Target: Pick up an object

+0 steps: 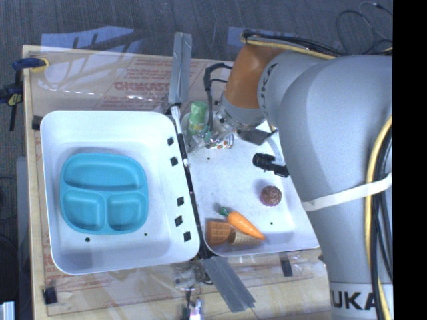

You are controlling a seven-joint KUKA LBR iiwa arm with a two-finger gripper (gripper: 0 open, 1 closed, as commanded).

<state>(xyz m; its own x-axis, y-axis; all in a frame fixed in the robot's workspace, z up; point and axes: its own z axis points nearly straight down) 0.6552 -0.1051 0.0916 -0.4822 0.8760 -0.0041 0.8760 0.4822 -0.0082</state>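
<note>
A pale bench point(100, 72) under clear sheeting is carrying two shallow white bins side by side. The grey arm point(320, 125), with its orange band point(243, 79), is leaning over the far end of the right bin point(227, 179), and the pincer point(212, 139) is hanging low near that bin's far left corner. Whether the pincer is open or closed cannot be told from this angle.

The likeliest target, a small green object point(198, 117), is standing just beside the pincer, on its left and slightly farther from the camera, close against the bin wall; contact between the two cannot be confirmed. Well apart from the pincer, toward the near end of the same bin, a brown ball point(270, 195), a carrot point(243, 224) and a tan waffle-like piece point(219, 232) are lying, the carrot touching the waffle piece. Beyond the divider on the pincer's left, the left bin point(50, 179) is holding a blue divided tray point(103, 192).

Judged step: closing in on the green object. Doing it well is probably calling for centring the pincer over the object before closing, keeping clear of the corner wall, and lifting straight up only once the hold looks secure.
</note>
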